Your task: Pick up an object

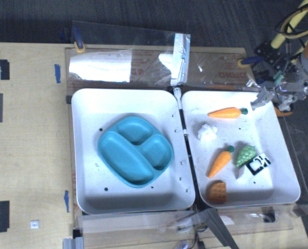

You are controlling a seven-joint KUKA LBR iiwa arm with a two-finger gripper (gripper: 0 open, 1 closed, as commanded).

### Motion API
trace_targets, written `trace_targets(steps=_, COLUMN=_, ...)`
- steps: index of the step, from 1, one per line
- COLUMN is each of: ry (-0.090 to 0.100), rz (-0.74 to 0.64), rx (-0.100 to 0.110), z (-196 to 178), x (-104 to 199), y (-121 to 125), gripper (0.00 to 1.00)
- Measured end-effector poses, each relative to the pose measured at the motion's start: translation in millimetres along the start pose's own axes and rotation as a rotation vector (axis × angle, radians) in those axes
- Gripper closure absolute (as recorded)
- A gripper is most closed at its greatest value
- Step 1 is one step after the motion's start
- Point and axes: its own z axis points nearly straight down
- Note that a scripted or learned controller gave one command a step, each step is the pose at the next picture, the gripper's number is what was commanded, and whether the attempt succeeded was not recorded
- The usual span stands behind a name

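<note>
I see the divided blue plastic plate (135, 150) mid left white bin (81, 139). The right white bin (283, 154) holds an orange toy carrot (225, 113) near its far edge. My gripper (265, 96) hangs at that bin's far right corner, its state unclear; I'd centre over the carrot before descending.

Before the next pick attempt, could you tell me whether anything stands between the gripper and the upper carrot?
Nothing visible does. The gripper hangs at the right bin's upper right rim, and the upper carrot lies just left of it across bare floor.
</note>
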Motion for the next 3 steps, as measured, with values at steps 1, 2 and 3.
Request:
trace_targets(steps=1, ry=0.000, rz=-0.049, rx=0.002, z=73.5, x=44.2, y=-77.2, gripper=0.00)
trace_targets(steps=2, ry=-0.004, rz=-0.202, rx=-0.007, z=136.0, x=97.5, y=-92.1, gripper=0.00)
trace_targets(steps=3, ry=-0.006, rz=-0.196, rx=-0.016, z=124.8, x=96.7, y=-90.0, gripper=1.00)
